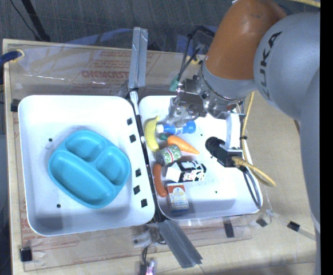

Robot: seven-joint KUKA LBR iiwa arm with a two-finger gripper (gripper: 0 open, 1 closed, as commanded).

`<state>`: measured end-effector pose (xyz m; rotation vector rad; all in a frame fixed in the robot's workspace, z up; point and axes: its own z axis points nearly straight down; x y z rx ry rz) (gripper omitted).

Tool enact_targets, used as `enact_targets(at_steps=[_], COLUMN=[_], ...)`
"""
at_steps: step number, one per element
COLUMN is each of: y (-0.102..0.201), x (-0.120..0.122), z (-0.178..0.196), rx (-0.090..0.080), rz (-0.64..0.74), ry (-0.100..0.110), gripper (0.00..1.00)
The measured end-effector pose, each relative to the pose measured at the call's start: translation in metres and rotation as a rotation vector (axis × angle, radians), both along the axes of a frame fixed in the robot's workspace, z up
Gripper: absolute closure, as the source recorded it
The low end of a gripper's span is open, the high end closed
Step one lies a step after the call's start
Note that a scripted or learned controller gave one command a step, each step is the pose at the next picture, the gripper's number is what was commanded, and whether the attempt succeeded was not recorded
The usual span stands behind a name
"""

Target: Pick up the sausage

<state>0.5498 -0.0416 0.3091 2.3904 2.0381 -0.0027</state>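
The sausage (158, 180) is a reddish-orange link lying along the left wall of the right bin (235, 208), near its front. My gripper (179, 117) hangs over the back of that bin, above a banana and a blue bottle, well behind the sausage. The grey arm with its orange band covers the bin's back right corner.
Around the sausage lie a yellow banana (150, 133), a carrot (183, 144), a small green can (170, 154), a black-and-white cow-patterned carton (190, 171), a small juice box (178, 197) and a blue bottle (178, 129). The left bin (35, 211) holds a blue divided plate (90, 167).
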Motion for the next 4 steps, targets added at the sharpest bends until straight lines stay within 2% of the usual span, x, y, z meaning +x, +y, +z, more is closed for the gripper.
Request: enact_targets(at_steps=[1, 2, 3, 4], y=[-0.088, -0.068, -0.045, -0.028], x=[-0.022, 0.003, 0.016, 0.023], z=[-0.008, 0.013, 0.023, 0.008], rx=[0.000, 0.001, 0.001, 0.001], rz=[-0.037, -0.069, -0.074, -0.096], ry=[0.002, 0.000, 0.000, 0.004], gripper=[1.00, 1.00, 1.00, 1.00])
